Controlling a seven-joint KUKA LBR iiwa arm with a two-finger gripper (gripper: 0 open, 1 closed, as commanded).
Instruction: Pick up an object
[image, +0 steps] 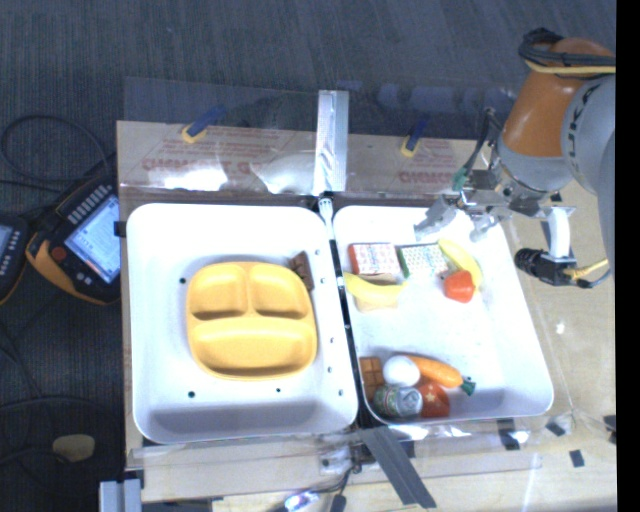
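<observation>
Standing over the tabletop (135, 140), I see the grey arm with its orange band (545, 110) reaching in from three o'clock, its gripper (462, 215) hovering over the twelve o'clock edge of the right-hand shallow white bin (520, 340). Whether its fingers are wide or narrow I cannot tell; nothing visibly sits between them. Below it, near the top of that bin, lie a small red fruit-like toy (459, 286) touching a yellow banana-shaped piece (462, 258), a green-and-white printed packet (423, 261), a red-and-white carton (374, 259) and a second yellow piece (372, 292). At six o'clock, a white egg (402, 371), an orange carrot (437, 371) and a tin can (400, 401) crowd the corner. The left white bin (150, 380) holds a yellow divided plastic tray (252, 318). The hover reads as lining up on the top cluster, likely the banana or red toy.
</observation>
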